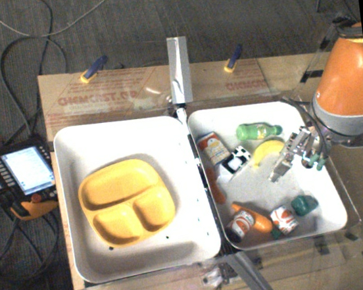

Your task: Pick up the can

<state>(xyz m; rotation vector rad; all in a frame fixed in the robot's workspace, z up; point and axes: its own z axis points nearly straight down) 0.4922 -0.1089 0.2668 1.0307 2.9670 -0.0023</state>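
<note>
Bench [115, 93] with two white bins [120, 136], dark carpet, cables, gripper [284, 166] apart above right bin, can [284, 219] untouched.

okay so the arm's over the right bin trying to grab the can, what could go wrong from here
Two risks stand out. The small red and white can lies on its side, pressed against the orange and white bottle and close to the dark green round object, so closing fingers could catch a neighbour instead. The gripper hovers near the yellow banana-like fruit, well away from the can, so a straight descent would likely miss it.
</note>
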